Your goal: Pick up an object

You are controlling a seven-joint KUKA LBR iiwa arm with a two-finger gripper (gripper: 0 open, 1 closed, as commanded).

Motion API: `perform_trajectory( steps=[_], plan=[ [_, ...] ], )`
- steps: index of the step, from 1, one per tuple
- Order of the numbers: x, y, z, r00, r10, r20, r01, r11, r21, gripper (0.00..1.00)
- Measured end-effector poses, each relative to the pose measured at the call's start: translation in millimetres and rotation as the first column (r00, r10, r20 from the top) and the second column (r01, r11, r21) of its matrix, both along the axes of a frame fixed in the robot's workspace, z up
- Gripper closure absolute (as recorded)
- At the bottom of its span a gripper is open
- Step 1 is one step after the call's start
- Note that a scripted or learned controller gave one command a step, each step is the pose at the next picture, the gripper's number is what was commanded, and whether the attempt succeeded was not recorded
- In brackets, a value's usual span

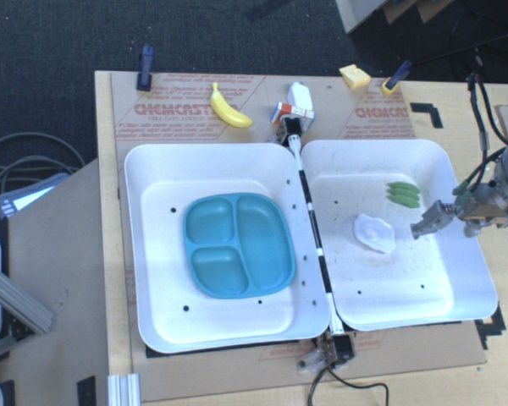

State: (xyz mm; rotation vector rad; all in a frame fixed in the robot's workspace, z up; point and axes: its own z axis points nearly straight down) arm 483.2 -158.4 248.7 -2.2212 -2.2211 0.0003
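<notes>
In the right bin [423,290] lie a green pea pod [403,194] toward the back and a white crumpled object [374,233] near the middle. My gripper [427,222] reaches in over the bin's right side, just right of the white object and a little in front of the pea pod. It points left toward the white object with a small gap between them. I see nothing held in it. A blue divided plate [238,244] rests in the middle of the left bin [152,227].
On the bench behind the bins lie a yellow banana [229,109], a white and red item [296,106], a yellow block [354,76] and two blue clips [145,66]. Cables hang at the right edge beside the arm [491,201].
</notes>
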Motion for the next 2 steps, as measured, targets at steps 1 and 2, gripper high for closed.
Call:
perform_trajectory(
  steps=[1, 2],
  plan=[
    [36, 63, -28, 1.000, 0.001, -0.001, -0.001, 1.000, 0.001, 0.00],
    [108, 16, -78, 1.000, -0.001, 0.001, 0.001, 1.000, -0.001, 0.00]
  ],
)
